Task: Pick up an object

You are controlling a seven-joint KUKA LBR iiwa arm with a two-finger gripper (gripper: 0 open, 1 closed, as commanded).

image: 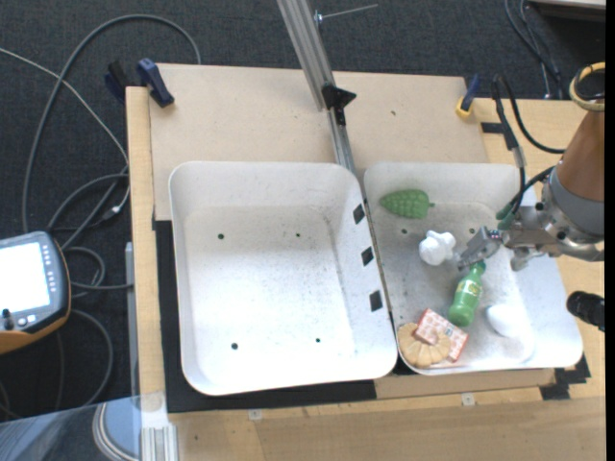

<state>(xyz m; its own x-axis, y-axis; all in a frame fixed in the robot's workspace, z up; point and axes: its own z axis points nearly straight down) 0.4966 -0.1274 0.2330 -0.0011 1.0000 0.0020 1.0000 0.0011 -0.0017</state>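
Over the right bin (538,353) we see the pincer (478,249) low near the middle, its dark fingers spread slightly and pinching nothing, just above the cap of the green bottle (466,296). That bottle lies tilted, with a white knob-shaped object (436,248) just to its left, a green leafy toy (406,203) near the far rim, a packaged snack (435,339) against the near rim, and a white lump (505,319) toward the right wall. We find open room across the left bin (192,257) on the table (250,113).
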